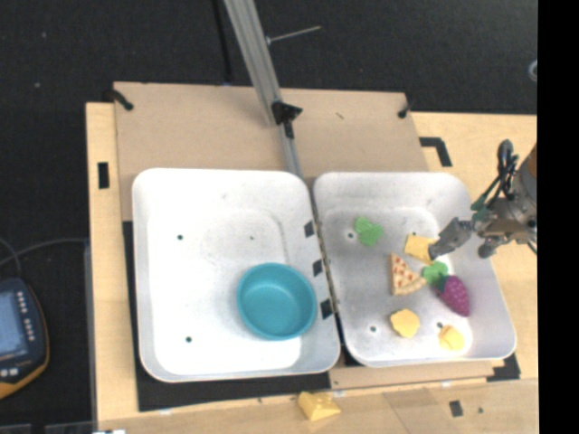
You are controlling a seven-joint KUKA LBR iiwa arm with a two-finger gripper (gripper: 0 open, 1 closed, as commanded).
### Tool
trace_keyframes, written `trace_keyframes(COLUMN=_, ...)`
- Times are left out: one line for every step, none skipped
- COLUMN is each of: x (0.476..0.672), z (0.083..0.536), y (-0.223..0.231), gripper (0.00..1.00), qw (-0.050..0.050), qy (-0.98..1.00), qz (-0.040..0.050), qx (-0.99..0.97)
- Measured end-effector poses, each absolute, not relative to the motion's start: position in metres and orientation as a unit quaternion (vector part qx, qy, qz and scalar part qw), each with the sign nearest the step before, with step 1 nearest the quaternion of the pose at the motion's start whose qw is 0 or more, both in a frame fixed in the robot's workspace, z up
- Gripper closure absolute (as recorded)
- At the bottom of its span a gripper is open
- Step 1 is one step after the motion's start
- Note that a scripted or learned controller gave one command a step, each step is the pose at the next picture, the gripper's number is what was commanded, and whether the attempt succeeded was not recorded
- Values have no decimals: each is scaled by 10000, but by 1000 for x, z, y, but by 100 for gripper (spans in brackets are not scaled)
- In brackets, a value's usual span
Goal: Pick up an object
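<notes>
Yellow cheese wedge (pixel 417 247) sits just beside your gripper (pixel 461 235), crowded by the pizza slice (pixel 405 276). You risk nudging neighbours instead of gripping. Cannot tell the hand's state.

Open left bin (pixel 181 206) — bowl (pixel 276 300) aside

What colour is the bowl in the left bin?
Teal blue; the bowl shows best in the camera view.

Teal bowl (pixel 276 301), purple grapes (pixel 455 295), white bins (pixel 217 197).
</notes>
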State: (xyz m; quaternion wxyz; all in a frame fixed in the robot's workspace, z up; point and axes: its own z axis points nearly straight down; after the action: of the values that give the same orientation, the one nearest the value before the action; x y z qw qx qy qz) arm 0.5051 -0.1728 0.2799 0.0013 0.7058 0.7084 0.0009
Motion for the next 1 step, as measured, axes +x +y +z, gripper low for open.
trace_keyframes(x=505, z=280, y=-173, gripper=0, qw=15, qy=7079, qz=10, qx=7063)
